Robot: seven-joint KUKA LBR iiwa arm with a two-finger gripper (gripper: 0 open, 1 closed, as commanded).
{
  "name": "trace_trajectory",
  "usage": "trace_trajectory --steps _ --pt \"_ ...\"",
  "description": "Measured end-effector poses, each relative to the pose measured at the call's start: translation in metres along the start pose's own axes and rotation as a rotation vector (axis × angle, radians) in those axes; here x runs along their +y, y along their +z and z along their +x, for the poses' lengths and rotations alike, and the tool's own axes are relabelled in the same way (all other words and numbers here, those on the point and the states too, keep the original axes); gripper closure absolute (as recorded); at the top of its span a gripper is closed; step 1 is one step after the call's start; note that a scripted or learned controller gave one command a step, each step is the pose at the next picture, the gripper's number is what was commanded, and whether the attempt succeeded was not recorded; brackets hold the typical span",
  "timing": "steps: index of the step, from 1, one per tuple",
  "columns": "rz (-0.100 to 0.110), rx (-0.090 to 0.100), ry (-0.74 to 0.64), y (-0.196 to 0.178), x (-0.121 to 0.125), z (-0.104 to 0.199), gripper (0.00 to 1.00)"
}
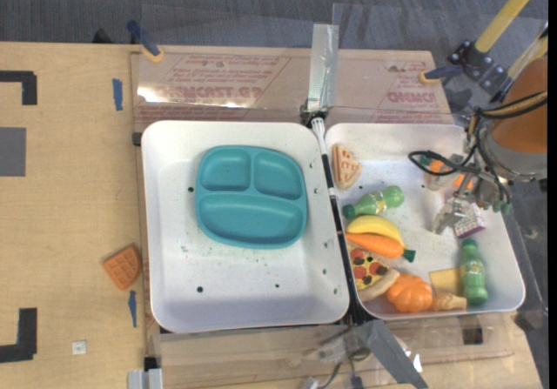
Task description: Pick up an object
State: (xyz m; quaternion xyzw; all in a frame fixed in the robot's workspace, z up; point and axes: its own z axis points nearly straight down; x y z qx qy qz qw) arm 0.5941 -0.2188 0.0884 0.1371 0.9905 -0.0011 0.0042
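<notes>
While the gripper [459,215] hangs low over the right bin [509,248], whether it holds anything cannot be told. Toy food crowds that bin: waffle slice [346,166], banana [374,226], carrot [379,244], pizza slice [369,271], orange pumpkin [410,293], green bottle [473,270] just below the gripper. A teal divided plate [251,195] sits in the left bin [165,274].

A teal divided plate [251,196] is sitting in a white bin [165,231]; a yellow banana [374,225], orange carrot [379,244] and possibly green bottle [473,272] are showing.
</notes>
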Motion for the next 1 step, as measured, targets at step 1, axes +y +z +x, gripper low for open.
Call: trace_trajectory --steps 1 --pt "0.0 -0.001 0.041 -0.001 -0.0235 0.0615 0.0"
